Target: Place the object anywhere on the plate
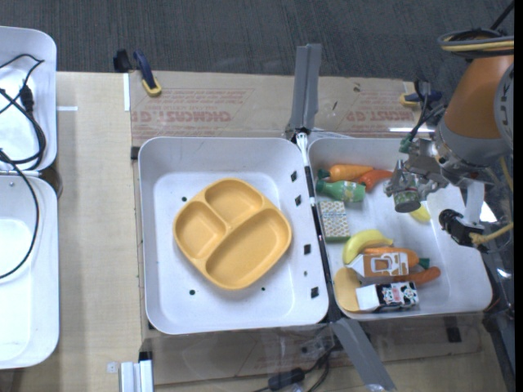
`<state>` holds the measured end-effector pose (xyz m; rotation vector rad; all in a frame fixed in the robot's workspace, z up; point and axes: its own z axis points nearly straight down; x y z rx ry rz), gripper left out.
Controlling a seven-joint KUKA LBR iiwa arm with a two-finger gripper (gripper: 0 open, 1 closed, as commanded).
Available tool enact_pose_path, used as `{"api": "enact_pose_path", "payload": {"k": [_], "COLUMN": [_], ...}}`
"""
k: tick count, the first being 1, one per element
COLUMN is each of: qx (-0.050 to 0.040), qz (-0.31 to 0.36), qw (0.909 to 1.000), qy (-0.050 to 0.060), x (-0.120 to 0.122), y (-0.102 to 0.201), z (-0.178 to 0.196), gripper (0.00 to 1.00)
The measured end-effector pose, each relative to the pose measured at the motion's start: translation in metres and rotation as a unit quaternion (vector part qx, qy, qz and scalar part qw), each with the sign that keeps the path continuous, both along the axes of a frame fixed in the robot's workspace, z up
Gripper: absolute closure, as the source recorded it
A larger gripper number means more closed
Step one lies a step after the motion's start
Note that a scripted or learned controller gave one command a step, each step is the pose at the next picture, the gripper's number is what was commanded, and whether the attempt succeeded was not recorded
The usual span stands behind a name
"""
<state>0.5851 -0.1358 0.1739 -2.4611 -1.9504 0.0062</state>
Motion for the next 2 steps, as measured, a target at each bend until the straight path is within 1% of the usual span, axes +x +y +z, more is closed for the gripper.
{"api": "enact_pose_path", "payload": {"k": [1,2], "qx": [0.0003,0.0009], "qz": [0.042,0.165], "qw": [0.9991,0.9863], "qy": [-0.001,0.001], "x": [0.009,-0.01], "y": [0.062,0.127], "z": [0.031,0.016], "gripper": [1.0,1.0]}}
